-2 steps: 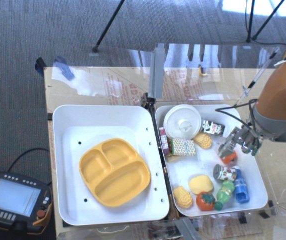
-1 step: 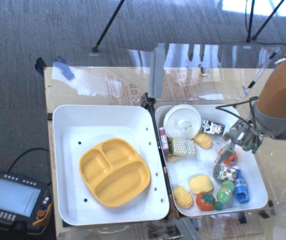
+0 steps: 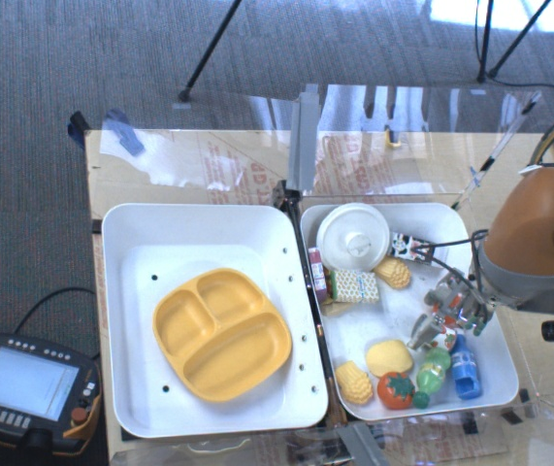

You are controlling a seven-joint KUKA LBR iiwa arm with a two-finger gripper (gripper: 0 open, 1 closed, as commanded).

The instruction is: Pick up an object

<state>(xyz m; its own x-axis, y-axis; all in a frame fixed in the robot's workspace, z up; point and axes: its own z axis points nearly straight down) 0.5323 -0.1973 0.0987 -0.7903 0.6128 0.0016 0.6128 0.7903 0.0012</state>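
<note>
Nothing is lifted yet: the two-finger metal gripper point(image 3: 439, 326), fingers parted and empty, hangs just above the round yellow plastic lemon point(image 3: 389, 357) in the right-hand shallow white bin point(image 3: 503, 357)

Yellow divided plate point(image 3: 222, 346) in left bin point(image 3: 121, 260); pendant point(image 3: 29, 384) on floor.

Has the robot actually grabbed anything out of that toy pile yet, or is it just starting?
Nothing looks picked up yet. The gripper is low inside the right bin, just above the green bottle, blue bottle and yellow lemon, which all lie on the bin floor. Gripping and lifting one remains. The yellow tray sits untouched in the left bin.
</note>
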